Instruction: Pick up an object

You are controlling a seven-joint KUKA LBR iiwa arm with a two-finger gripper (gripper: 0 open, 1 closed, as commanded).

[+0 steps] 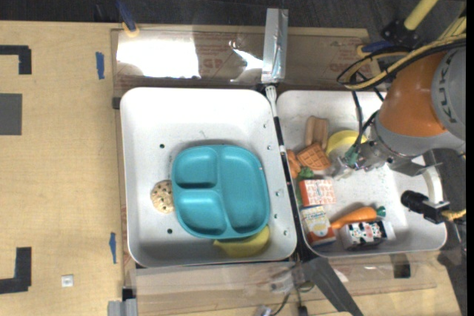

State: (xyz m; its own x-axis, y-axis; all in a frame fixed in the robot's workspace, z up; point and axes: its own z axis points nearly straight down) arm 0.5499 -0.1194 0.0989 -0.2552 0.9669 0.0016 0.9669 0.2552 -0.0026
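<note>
My gripper point(348, 160) reaches in from the right and hangs low over the middle of the right bin point(422, 233). It is right beside a yellow round toy point(341, 142), partly covering it. A waffle-like orange piece point(312, 158) lies just left of it, and a tan bread piece point(316, 129) lies behind that. Nearer the front are a red-and-white box point(318, 193), a small carton point(315, 221), a carrot point(355, 216) and a black-and-white can point(363, 233).
The left bin point(148, 122) holds a teal divided plate point(221, 190), a cookie point(161, 196) at the plate's left edge and a yellow item point(244, 243) poking out under its front. The arm's orange band point(416, 103) and cables hang over the right bin's back right.
</note>
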